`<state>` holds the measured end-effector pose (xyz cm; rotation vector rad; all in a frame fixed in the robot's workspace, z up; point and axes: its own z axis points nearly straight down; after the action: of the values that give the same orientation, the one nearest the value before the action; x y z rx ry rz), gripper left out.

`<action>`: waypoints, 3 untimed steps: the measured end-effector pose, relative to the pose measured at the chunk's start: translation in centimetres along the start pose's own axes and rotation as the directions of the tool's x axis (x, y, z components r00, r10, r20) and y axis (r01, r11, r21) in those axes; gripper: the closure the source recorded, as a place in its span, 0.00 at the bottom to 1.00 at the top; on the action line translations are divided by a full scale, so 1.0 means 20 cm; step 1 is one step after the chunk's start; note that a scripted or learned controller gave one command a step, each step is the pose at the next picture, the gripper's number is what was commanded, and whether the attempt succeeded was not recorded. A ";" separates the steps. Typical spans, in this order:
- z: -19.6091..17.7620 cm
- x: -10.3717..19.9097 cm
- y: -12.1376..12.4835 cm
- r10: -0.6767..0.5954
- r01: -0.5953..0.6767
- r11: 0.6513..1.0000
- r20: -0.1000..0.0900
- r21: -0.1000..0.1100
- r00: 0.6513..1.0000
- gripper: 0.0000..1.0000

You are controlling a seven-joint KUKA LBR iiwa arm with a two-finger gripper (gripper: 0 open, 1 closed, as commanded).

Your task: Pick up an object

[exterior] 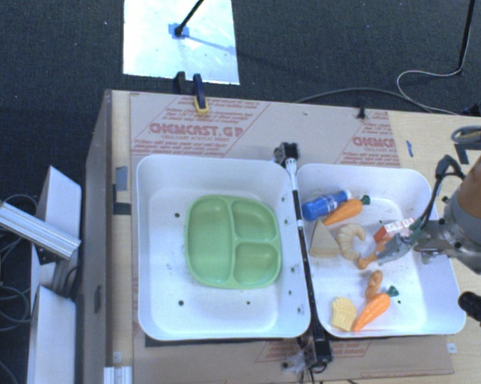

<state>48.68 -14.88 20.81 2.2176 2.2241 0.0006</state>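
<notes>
Several toys [351,240] lie just left of the gripper [396,246], seemingly apart.

Bench [227,120], two white bins [157,216], perhaps clamps [198,91]

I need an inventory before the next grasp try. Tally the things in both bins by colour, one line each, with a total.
Green: 1, the divided tray
Blue: 1, the bottle
Orange: 2, the carrots
Tan or beige: 2, the wedge and the curled piece
Yellow: 1, the ridged piece
Small bits near the claw: too cluttered to count
Total: 7 clear items
</notes>
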 end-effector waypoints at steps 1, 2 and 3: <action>0.62 -0.05 0.00 0.002 -0.002 1.000 0.000 -0.001 1.000 0.00; 0.62 -0.29 0.43 0.000 0.000 1.000 0.001 -0.002 1.000 0.00; 0.33 -0.29 0.77 -0.002 0.002 1.000 0.001 -0.004 1.000 0.00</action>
<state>64.21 -20.62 14.29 2.2121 2.2239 0.0037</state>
